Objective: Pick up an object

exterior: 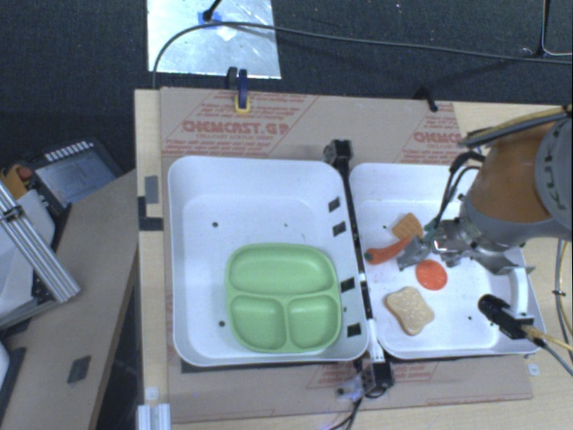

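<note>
In the right bin (pixel 394 182) lie an orange carrot-shaped piece (pixel 385 253), a small tan-orange wedge (pixel 407 226), a red disc (pixel 431 276) and a tan bread-like piece (pixel 410 310). My gripper (pixel 417 254) reaches in from the right and hangs low among them. It sits just right of the carrot piece, below the wedge and at the red disc's upper left edge. Nothing is visibly lifted; all the pieces rest on the bin floor.
The left bin (pixel 206 195) holds a green three-compartment plate (pixel 282 296). A black divider (pixel 349 227) runs between the bins. The arm's orange band (pixel 510 182) covers the right bin's far right side.
</note>
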You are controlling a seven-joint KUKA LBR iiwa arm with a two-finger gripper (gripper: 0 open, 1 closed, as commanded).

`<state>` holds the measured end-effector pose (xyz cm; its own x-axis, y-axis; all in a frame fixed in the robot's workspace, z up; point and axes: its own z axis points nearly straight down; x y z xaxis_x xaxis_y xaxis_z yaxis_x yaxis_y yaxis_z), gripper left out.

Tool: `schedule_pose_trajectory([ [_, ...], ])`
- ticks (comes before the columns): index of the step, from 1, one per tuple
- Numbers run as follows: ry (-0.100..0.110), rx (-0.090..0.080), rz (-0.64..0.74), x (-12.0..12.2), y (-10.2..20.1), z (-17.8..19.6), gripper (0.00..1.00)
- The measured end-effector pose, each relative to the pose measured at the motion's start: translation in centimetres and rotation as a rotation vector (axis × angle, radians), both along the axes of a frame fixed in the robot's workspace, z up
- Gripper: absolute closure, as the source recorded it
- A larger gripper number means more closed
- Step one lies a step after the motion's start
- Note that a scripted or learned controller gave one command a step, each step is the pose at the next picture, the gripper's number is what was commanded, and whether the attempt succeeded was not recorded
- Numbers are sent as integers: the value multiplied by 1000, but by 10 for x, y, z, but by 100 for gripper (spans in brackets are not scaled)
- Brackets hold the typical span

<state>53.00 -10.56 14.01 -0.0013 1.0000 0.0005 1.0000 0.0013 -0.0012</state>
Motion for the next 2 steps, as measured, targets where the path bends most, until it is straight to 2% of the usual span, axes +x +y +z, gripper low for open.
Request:
schedule_pose_trajectory([
  [1, 0, 0, 0, 0, 0, -52, 0],
  [2, -4, -1, 0, 1, 0, -39, 100],
])
